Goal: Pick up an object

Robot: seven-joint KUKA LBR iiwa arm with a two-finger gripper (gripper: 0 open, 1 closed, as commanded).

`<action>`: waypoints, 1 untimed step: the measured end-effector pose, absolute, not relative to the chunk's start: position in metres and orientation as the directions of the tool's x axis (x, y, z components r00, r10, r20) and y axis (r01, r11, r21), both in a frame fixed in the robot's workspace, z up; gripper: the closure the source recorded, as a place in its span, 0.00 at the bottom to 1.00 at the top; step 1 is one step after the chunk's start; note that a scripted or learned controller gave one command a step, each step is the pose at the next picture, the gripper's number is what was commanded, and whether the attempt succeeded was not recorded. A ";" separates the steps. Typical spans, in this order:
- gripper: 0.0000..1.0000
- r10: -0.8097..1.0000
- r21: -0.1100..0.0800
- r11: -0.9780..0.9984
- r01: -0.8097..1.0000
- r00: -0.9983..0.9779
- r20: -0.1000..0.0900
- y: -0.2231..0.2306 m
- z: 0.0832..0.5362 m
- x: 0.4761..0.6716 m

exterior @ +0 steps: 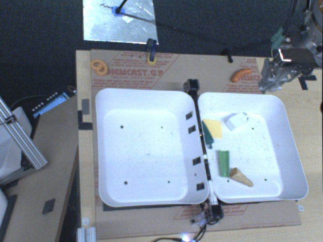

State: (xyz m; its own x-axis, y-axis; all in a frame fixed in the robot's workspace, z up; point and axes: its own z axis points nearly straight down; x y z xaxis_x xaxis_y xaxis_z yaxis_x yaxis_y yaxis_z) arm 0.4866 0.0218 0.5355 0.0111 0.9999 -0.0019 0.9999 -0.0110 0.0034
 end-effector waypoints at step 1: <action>1.00 1.000 0.003 0.009 1.000 -0.009 0.002 0.077 0.535 0.486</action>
